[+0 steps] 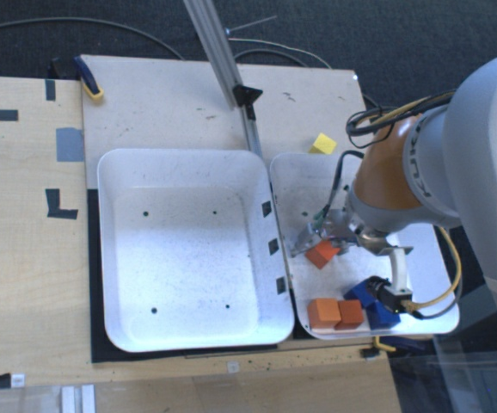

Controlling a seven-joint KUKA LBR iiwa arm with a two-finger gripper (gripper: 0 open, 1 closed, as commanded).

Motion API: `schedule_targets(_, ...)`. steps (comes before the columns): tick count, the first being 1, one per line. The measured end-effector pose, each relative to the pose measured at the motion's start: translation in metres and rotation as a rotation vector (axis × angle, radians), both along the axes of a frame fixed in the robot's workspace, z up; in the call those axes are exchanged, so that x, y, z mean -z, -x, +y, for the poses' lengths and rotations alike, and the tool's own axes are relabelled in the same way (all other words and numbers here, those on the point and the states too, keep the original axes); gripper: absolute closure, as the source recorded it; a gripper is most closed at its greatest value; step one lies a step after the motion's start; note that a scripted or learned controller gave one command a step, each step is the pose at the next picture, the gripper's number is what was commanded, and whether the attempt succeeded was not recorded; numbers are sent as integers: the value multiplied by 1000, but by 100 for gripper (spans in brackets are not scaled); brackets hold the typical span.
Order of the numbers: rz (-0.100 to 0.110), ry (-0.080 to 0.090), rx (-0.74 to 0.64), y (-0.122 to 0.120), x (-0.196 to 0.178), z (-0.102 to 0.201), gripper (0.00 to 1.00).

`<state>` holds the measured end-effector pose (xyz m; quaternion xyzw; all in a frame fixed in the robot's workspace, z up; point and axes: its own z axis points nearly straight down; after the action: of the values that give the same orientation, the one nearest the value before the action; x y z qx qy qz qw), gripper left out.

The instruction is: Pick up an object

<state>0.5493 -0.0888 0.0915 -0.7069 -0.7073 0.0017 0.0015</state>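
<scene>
One small orange block [321,254] sits tilted at the pincer [317,235] tip in the right bin [429,321]. Whether the pincer is clenched on it, I cannot tell.

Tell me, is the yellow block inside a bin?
No, the yellow block lies on the bench, just beyond the right bin's far rim.

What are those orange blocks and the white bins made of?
Orange blocks: probably foam or painted wood, judging by their matte faces with no glare and soft-looking edges. White bins: likely moulded plastic, with smooth rounded rims and corners and a slight sheen, speckled with dark marks.
</scene>
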Motion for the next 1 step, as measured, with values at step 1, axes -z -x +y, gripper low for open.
schedule_targets(1,0,-1,-1,0,-9,0,100)
